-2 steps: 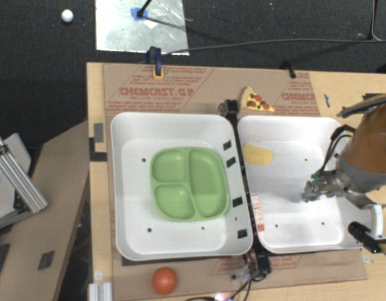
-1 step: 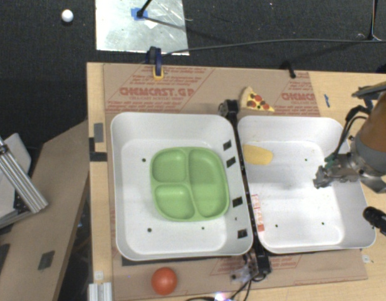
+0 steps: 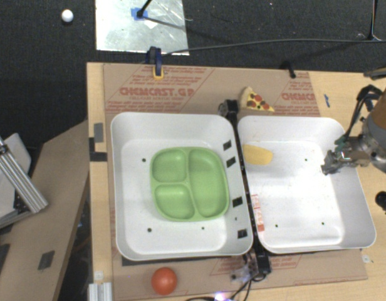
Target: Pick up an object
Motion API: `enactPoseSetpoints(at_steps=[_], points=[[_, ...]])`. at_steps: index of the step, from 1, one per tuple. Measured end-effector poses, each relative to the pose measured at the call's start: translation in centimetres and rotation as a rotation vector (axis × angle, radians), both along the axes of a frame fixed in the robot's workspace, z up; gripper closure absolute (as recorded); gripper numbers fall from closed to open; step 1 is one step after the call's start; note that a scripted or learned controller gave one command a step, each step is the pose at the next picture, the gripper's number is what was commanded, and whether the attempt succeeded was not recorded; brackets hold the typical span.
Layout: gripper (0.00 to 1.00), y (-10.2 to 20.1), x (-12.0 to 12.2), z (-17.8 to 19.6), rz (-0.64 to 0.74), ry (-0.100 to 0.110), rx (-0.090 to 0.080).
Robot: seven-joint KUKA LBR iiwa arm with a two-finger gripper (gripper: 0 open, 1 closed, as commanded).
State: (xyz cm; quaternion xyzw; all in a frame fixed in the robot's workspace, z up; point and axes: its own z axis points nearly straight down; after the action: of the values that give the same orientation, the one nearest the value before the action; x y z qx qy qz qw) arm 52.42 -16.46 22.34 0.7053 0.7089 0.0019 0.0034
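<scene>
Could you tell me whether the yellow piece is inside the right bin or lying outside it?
Inside. The yellow piece lies flat on the floor of the right bin, near its upper left corner, apart from the claw.

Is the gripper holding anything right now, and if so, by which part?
Nothing visibly held. The gripper hangs over the right white bin's right edge; the flat yellow piece lies apart at the bin's upper left.
</scene>
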Motion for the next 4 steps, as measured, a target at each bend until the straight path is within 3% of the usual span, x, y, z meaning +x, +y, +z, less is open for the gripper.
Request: enactPoseSetpoints(at_steps=[1, 4], points=[[1.00, 0.0, 0.1, 1.6, 0.000, 0.003, 0.001], [1.00, 18.1, 1.1, 0.6, 0.006, 0.005, 0.005]])
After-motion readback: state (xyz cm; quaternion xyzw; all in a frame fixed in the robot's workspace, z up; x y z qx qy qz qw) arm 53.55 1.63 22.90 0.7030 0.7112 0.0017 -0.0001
